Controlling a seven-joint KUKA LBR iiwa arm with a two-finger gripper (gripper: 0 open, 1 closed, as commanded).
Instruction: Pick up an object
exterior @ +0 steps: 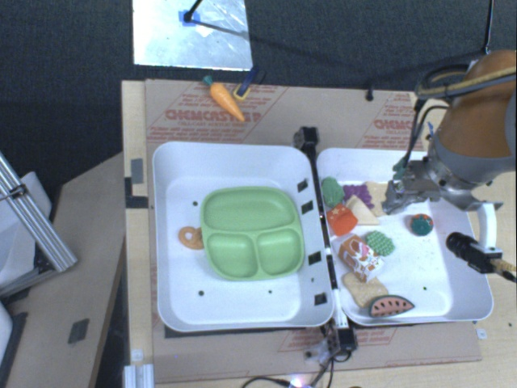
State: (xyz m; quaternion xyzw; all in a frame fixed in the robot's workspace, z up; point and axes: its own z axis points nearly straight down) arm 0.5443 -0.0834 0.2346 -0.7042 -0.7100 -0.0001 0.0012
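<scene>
Dark carpet surrounds the bench (pixel 242 107) we look down on, with two white bins side by side. We cannot tell how the jaws of the gripper (pixel 397 198) stand; it hovers in the right bin (pixel 464 297), just left of a teal ball (pixel 421 225). Farther left of the ball lie a red block (pixel 342 221), a green leafy piece (pixel 332 191) and a watermelon slice (pixel 391 305). A green tray (pixel 246 231) fills the left bin (pixel 174 217).

The bench (pixel 323 111), topped with printed brown cardboard, bears two shallow white bins side by side, the left bin (pixel 174 217) and the right bin (pixel 452 297). Behind the left bin, a toy carrot (pixel 225 101) lies directly on the cardboard near the back edge.
</scene>
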